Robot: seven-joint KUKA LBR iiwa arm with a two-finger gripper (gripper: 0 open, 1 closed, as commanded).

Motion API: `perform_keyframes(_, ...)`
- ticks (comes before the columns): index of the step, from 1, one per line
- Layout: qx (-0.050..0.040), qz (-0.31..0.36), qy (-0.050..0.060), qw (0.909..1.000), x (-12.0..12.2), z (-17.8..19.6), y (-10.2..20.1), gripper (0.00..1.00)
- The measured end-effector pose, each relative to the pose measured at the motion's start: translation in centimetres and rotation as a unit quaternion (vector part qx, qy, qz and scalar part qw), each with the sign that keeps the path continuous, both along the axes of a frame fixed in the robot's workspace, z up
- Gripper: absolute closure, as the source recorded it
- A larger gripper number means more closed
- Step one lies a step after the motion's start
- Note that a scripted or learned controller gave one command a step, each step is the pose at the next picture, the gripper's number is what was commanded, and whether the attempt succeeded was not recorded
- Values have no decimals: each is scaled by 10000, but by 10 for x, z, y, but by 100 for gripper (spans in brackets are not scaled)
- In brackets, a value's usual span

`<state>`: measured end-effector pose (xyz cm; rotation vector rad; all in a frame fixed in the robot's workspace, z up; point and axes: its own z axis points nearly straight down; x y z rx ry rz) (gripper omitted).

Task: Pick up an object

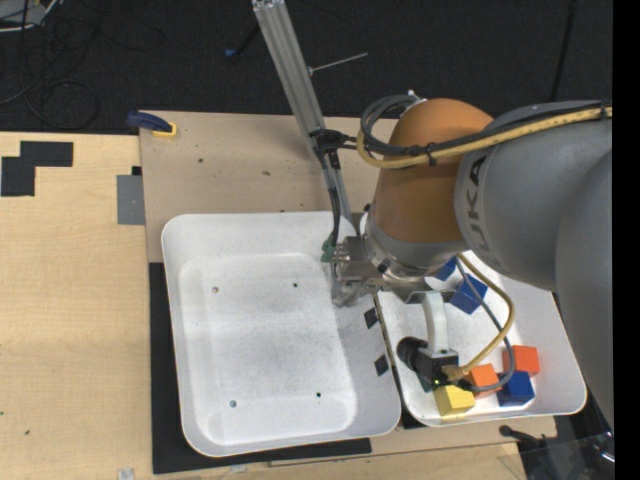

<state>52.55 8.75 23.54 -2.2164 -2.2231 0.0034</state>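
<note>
My gripper (351, 274) hangs low over the left edge of the right bin (568, 383), close to the rim it shares with the left bin. The arm's orange band and grey body cover much of the right bin. Several small blocks lie in it: a blue block (468, 294) just right of the wrist, and at the front an orange block (525, 359), a second blue block (516, 389), a smaller orange block (484, 375) and a yellow block (455, 399). I see nothing held in the gripper.
The left bin (200, 258) lies beside the gripper, its white floor speckled grey. A slanted aluminium bar (290, 63) rises behind the bins. A blue and yellow clamp (153, 123) sits at the bench's far left corner.
</note>
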Motion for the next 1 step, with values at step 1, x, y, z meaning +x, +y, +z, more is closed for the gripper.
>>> perform_keyframes(1, -3, -9, 5, 10000, 0, 0, -1, 0)
